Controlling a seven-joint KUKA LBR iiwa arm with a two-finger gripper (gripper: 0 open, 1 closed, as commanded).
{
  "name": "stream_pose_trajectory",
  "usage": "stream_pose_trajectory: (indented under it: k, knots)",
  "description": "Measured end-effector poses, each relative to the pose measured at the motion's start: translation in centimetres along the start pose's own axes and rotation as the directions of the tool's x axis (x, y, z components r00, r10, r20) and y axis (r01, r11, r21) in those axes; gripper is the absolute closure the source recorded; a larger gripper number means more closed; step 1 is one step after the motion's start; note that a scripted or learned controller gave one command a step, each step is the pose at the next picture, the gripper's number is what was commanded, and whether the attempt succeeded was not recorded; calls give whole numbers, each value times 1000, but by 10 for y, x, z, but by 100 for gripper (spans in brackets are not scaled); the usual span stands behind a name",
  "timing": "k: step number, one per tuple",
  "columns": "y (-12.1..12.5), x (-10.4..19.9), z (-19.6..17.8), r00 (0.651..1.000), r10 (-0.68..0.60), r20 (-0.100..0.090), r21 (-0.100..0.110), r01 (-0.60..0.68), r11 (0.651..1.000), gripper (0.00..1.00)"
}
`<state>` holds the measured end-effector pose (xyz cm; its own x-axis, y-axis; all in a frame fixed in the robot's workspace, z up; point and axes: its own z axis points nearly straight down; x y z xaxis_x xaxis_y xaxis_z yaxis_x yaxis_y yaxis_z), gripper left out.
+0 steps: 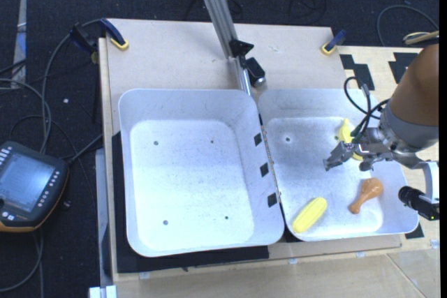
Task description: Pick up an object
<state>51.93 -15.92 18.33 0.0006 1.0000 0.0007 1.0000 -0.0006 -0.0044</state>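
Observation:
The right bin (307,129) holds three things. A yellow corn cob (309,214) lies near its front edge. To the right of the cob lies an orange-brown drumstick-shaped toy (366,195). A small yellow object (345,130) sits further back, partly hidden behind the gripper. My gripper (335,160) reaches in from the right and hangs low over the middle of the right bin, right beside that yellow object. Whether it touches the object I cannot tell.
The left bin (188,171) stands beside the right one, its raised edge meeting it at the middle. A slanted metal pole (220,10) rises from the back of the bench. Yellow clamps (330,47) mark the bench's rear corners.

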Motion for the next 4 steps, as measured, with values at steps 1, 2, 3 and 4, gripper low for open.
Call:
stream_pose_trajectory:
  k: [1, 2, 3, 4]
  knots:
    - [-2, 2, 42, 1000, -1, 0, 0, 1, 1000, 0]
    - [-1, 2, 30, 1000, 0, 1, -5, 0, 1000, 100]
    - [5, 6, -30, 1000, -2, 2, -10, 2, 1000, 100]
    - [6, 6, -76, 1000, -1, 1, -8, 1, 1000, 100]
